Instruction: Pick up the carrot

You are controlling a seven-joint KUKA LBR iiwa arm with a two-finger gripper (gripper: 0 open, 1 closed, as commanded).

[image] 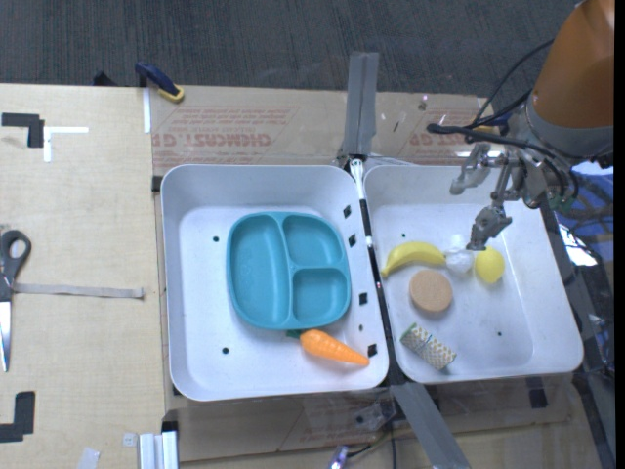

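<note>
Lying in the left bin (186, 291), the carrot (334, 348) touches the teal divided plate's (289, 269) near edge. The gripper (485, 231) hangs over the right bin (547, 350), jaw state unclear, above a banana (413, 256), lemon (489, 265) and round biscuit (431, 291).
</note>
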